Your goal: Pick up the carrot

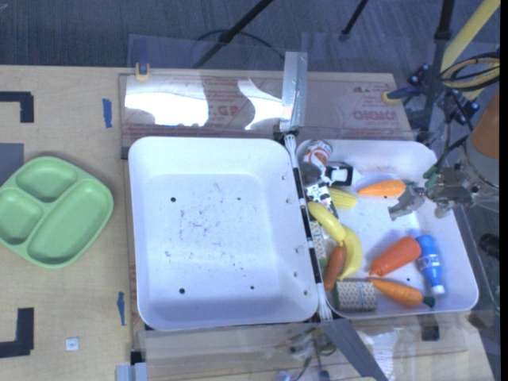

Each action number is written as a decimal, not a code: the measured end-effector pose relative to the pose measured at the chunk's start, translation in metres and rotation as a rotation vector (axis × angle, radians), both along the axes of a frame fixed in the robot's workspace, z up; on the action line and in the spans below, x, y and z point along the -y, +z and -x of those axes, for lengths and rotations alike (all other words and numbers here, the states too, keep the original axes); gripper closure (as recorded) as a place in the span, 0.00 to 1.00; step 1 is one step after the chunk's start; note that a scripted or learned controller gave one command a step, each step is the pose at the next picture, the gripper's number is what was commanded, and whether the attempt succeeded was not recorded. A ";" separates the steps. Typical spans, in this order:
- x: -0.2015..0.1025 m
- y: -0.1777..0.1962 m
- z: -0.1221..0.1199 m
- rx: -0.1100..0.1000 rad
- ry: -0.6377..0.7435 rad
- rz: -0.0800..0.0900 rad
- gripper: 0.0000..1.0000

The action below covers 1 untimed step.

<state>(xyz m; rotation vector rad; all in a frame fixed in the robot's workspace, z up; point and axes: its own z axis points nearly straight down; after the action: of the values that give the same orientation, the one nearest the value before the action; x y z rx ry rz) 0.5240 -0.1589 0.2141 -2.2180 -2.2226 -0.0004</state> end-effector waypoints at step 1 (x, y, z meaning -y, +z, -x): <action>0.037 -0.019 -0.073 0.002 -0.278 0.003 0.00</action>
<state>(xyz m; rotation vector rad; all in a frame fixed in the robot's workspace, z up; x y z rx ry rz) 0.5968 -0.1957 0.1953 -2.5069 -1.8960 0.0000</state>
